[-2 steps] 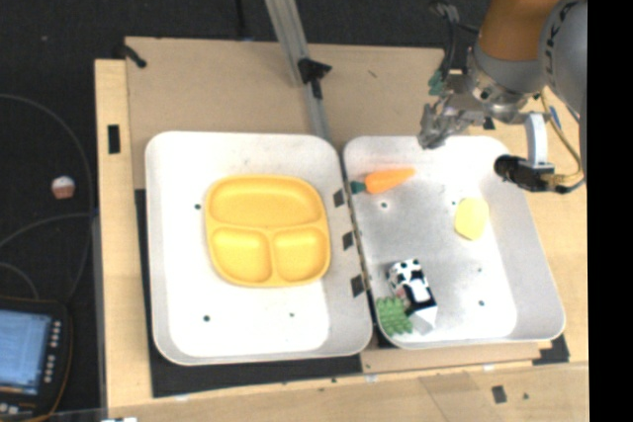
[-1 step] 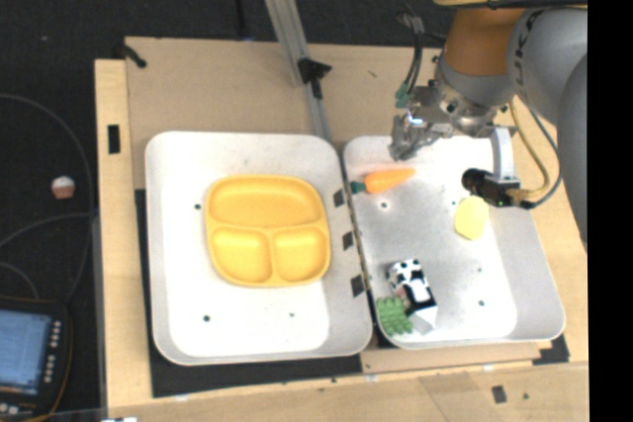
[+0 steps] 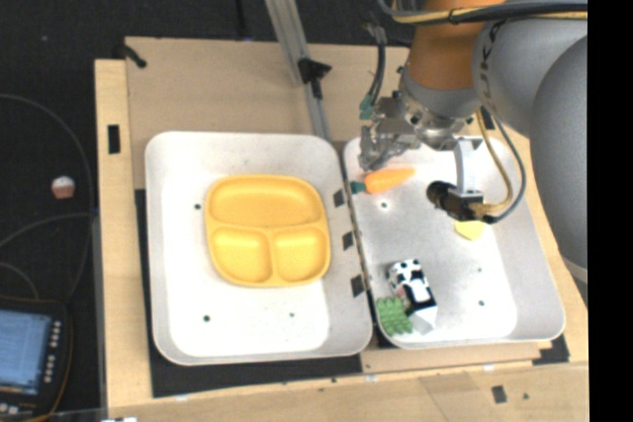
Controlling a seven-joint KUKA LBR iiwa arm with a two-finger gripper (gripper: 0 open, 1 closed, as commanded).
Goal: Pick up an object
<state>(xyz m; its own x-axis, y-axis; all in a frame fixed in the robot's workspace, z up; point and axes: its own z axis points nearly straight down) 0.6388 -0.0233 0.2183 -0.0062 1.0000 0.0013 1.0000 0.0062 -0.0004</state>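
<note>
My gripper hangs over the far left corner of the right bin, under the orange wrist band. Just below its tip an orange carrot-shaped toy lies on the bin floor, close to or touching the tip; I cannot tell which. A small yellow piece lies to the right of the carrot, partly behind a black part on the arm's cable. Near the bin's front left corner stands a black-and-white cow toy with a green piece against it.
The left bin holds a yellow divided plate in its middle. A slanted metal pole rises behind the bins. The grey arm covers the upper right of the view.
</note>
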